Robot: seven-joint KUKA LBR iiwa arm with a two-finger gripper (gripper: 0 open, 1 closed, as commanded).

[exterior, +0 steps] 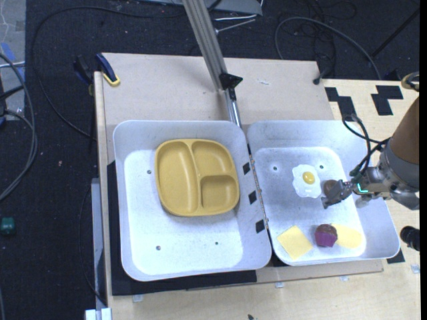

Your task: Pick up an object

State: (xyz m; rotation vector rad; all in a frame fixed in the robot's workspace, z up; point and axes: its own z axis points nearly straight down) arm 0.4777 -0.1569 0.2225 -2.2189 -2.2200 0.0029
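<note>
Gripper [331, 193]: dark, low over the right bin [373, 249], reaching in from the right edge. Whether it is spread or closed I cannot tell from here; nothing shows gripped in it.

Fried-egg toy [307, 180]: white with a yellow yolk, lying flat just beside the gripper tip, to its left and a little toward the back of the bin. Nearest object, roughly round, no marked long axis. Touching or merely close: cannot tell.

Purple ball-like object [325, 235]: toward the bin's front edge, near the gripper but apart from it.

Yellow square piece [295, 242]: left of the purple object.

Pale yellow piece [350, 237]: right of the purple object, touching it or nearly so.

Left bin [133, 245]: holds a yellow divided plate [197, 177], well apart from the gripper.

Judgement: the egg is the likeliest target; the move needs a small shift left.
</note>
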